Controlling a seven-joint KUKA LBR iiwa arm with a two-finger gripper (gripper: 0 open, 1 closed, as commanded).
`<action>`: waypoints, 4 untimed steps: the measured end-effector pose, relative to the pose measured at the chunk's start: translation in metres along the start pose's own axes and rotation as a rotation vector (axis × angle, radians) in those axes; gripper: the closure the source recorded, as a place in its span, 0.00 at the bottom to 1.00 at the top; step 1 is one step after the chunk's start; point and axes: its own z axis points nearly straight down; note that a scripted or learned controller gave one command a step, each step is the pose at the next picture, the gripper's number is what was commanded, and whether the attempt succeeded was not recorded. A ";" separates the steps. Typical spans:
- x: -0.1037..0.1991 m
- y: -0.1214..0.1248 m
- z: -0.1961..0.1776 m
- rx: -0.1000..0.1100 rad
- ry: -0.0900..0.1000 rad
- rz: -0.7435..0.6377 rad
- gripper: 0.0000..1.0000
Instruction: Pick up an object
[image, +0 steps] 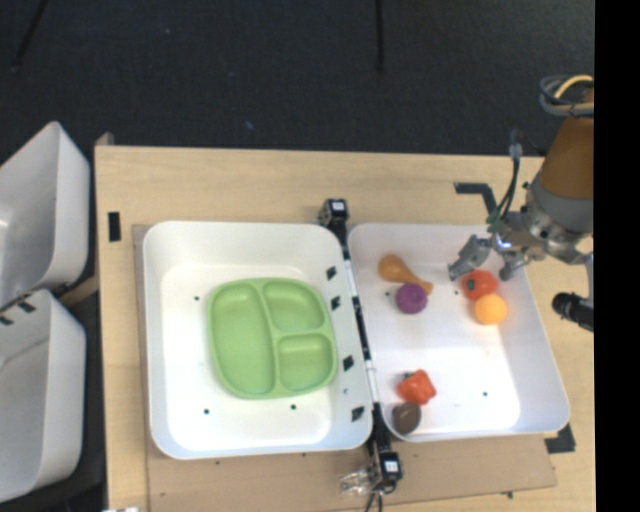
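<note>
In the right bin (520, 400) lie a red tomato (481, 284), an orange fruit (490, 310), a purple round fruit (411, 298), an orange-tan drumstick-shaped piece (398, 269), a red pepper (417, 386) and a dark brown piece (405, 419) at the front left corner. My gripper (490, 262) hangs over the bin's far right part, open, its two grey fingers spread to either side just above the tomato. Nothing sits between the fingers.
The left bin (175, 400) holds a green divided plate (272, 335). A low wall with black clips (352, 330) separates the bins. The arm's orange band (568, 160) rises at the right edge. White containers (40, 210) stand left of the bench.
</note>
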 end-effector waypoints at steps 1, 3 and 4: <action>0.001 0.003 -0.008 -0.013 -0.003 -0.004 0.00; 0.001 0.003 0.081 -0.012 0.001 -0.004 0.00; 0.001 0.004 0.100 -0.014 -0.002 -0.006 0.00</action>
